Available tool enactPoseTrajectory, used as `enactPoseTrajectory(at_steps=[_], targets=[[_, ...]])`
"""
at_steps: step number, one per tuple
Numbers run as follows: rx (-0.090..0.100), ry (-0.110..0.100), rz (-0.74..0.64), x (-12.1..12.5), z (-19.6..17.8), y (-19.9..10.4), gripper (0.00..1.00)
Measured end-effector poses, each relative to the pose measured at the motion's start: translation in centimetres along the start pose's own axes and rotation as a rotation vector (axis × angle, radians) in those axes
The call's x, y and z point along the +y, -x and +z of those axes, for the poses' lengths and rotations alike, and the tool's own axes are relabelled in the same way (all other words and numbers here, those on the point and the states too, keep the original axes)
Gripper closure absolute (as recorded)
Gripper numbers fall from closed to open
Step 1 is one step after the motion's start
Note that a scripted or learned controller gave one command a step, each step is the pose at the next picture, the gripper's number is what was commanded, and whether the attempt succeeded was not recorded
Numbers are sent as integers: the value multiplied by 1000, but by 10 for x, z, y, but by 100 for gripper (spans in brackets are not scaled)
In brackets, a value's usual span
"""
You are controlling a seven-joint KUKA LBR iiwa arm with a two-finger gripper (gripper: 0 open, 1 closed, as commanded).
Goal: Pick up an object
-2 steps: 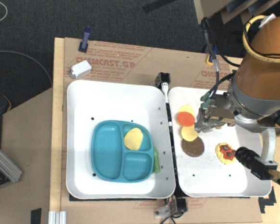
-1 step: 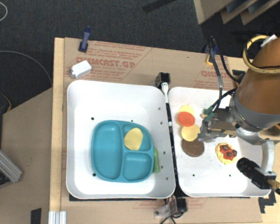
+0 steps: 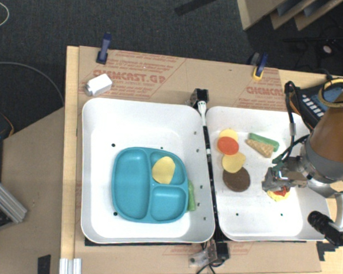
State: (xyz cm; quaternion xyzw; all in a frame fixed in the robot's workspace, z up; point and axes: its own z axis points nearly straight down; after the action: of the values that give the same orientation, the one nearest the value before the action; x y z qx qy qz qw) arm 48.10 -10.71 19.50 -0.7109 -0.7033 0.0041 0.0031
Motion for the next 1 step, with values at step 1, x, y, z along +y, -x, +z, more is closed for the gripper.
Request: enactPoseTrajectory(at_steps=[1], targets=[[4, 24, -22, 8, -115, -92, 100]])
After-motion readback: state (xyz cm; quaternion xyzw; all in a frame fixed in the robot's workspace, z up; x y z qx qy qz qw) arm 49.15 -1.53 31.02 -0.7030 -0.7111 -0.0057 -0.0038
